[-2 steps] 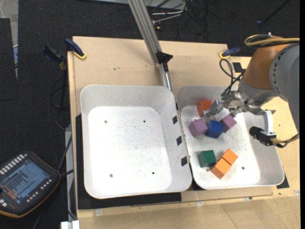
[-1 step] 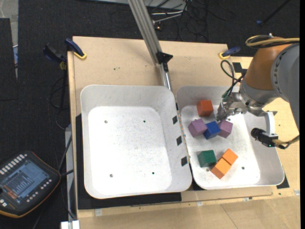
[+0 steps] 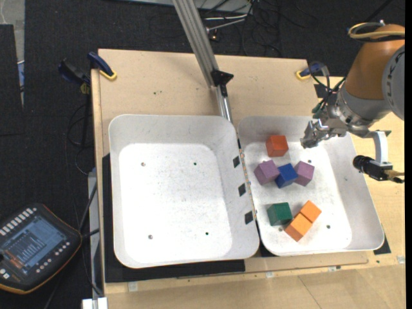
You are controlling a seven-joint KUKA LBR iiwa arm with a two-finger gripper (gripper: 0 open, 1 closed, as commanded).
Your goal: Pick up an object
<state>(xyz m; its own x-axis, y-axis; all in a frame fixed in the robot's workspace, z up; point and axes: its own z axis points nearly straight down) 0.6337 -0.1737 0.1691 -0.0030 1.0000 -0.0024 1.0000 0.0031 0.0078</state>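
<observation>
Gripper (image 3: 311, 136) hovers just right of red-orange cube (image 3: 277, 145) in right bin (image 3: 360, 224); can't tell its state. I see purple-blue cluster (image 3: 284, 172) close below cube. My worry: descent lands beside cube, nudges it into cluster, closes on nothing.

I count two white bins on the surface (image 3: 167, 82): the left bin (image 3: 122, 134) and the right bin (image 3: 360, 230). Seven blocks lie in the right bin. Three are orange: one red-orange block (image 3: 277, 145) near the top, and an orange pair (image 3: 303, 221) touching at the bottom. Two are purple: one purple block (image 3: 266, 171) and another purple block (image 3: 304, 172). One blue block (image 3: 286, 175) sits between them. One green block (image 3: 279, 213) lies beside the orange pair. Two blue-and-yellow clamps (image 3: 103, 66) grip the surface's far corners.
</observation>
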